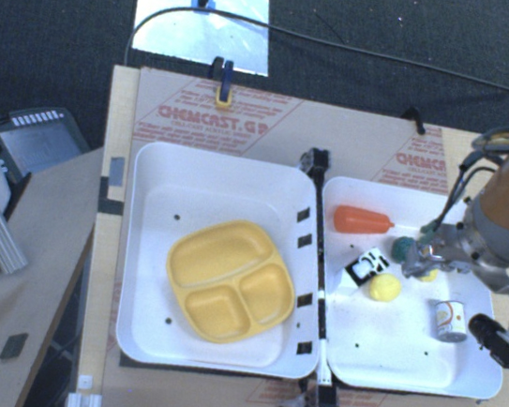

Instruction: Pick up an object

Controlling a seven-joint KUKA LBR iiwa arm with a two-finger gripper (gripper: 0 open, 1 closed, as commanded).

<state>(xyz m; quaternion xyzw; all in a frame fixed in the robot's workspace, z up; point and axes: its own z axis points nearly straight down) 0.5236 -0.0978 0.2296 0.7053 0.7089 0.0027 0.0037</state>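
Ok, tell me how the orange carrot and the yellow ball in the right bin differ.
The carrot is orange and long, tapering toward one end; the yellow ball is round and compact. The carrot lies alone near the far wall of the right bin, while the ball sits nearer the middle, right beside a black-and-white block. The ball is closer to the gripper than the carrot is. Both rest on the bin floor, ungrasped.

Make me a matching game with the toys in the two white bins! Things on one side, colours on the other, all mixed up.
Things:
1. divided tray
2. carrot
3. ball
4. small can

Colours:
A. orange
B. white with an orange mark
C. pale yellow, in the left bin
D. bright yellow, in the right bin

Pairs: 1-C, 2-A, 3-D, 4-B
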